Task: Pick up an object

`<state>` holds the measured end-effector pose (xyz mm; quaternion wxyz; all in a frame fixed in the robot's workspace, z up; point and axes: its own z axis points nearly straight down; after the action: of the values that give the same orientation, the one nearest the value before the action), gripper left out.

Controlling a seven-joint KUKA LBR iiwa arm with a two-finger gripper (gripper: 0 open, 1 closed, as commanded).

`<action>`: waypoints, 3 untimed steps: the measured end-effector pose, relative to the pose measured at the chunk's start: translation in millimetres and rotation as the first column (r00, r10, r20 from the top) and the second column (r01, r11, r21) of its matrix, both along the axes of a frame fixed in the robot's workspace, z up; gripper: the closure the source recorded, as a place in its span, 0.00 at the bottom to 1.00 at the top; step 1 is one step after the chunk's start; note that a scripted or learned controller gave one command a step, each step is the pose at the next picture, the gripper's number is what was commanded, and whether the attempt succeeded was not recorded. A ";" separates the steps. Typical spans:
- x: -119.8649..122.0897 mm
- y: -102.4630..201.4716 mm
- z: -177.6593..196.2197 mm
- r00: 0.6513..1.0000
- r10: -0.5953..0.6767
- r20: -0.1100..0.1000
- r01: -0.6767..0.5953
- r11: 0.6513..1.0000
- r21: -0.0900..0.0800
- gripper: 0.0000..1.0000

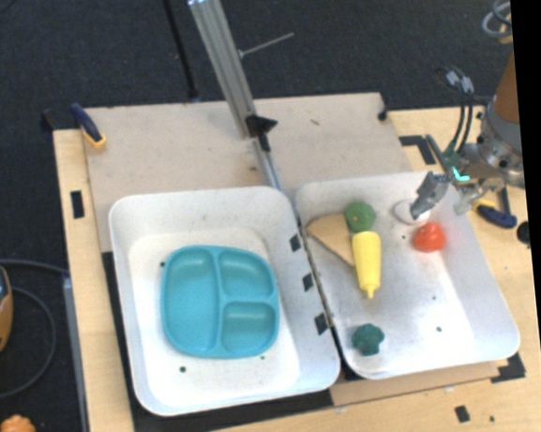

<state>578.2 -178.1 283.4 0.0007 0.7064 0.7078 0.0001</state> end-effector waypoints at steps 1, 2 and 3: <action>0.0 0.0 0.0 1.000 0.000 0.000 0.000 1.000 0.000 0.00; -5.4 7.2 -56.9 1.000 -0.001 -0.004 0.001 1.000 0.000 0.00; -8.9 4.6 -120.1 1.000 -0.002 -0.006 0.002 1.000 0.001 0.00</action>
<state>569.3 -173.4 163.3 -0.0016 0.7071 0.7071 -0.0018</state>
